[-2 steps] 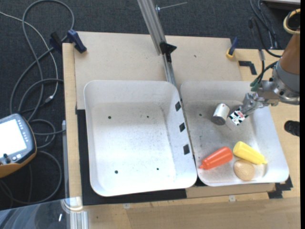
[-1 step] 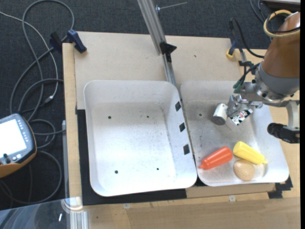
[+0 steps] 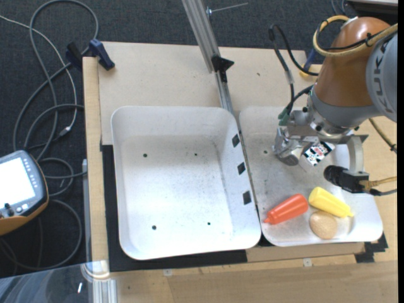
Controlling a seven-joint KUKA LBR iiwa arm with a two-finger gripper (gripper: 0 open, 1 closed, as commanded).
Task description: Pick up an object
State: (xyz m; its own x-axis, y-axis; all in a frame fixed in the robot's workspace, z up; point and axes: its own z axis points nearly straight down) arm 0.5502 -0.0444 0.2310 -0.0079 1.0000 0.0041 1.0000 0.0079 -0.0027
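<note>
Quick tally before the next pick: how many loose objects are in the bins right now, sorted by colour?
Orange: 1, the carrot-shaped piece
Yellow: 1, the corn-shaped piece
Tan: 1, the rounded potato-like piece
Total: 3, all at the near end of the right bin, below the gripper.

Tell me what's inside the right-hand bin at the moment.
Near the right bin's front edge lie an orange carrot-shaped item, a yellow item and a tan rounded item. The gripper hangs over the middle; the arm covers the far right part.

Carrot [image 3: 286, 208], corn [image 3: 329, 202], potato [image 3: 324, 225] in right bin [image 3: 265, 131], tool [image 3: 289, 149] behind them
</note>
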